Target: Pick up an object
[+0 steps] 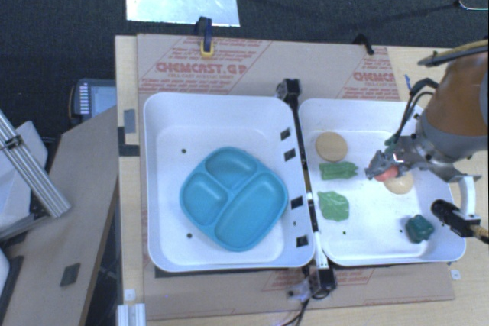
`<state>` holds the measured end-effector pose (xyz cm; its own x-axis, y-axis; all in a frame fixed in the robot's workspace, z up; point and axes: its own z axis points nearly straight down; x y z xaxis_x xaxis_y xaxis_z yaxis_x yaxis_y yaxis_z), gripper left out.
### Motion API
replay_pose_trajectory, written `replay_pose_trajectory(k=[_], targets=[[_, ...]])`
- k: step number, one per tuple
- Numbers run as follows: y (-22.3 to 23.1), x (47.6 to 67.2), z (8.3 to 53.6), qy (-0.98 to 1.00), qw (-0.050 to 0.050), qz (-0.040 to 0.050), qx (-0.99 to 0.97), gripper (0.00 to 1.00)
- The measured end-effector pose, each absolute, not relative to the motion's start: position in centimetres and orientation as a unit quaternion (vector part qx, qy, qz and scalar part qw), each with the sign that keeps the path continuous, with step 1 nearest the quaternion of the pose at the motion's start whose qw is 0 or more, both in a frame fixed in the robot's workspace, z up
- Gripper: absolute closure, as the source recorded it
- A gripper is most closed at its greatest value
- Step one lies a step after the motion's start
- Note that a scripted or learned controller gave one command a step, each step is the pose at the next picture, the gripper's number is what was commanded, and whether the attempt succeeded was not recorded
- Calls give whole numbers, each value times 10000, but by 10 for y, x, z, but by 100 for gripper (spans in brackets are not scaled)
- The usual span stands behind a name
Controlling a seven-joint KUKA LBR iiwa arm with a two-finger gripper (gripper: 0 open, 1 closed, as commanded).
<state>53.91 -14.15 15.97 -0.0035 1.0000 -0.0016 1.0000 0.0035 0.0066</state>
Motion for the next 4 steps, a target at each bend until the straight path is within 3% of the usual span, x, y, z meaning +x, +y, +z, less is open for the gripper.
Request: replay_pose_trajectory(k=[2,4], targets=[[-137,558,272,7088,30,16,7054,100],[-29,580,265,7101,9,14,7041,100]])
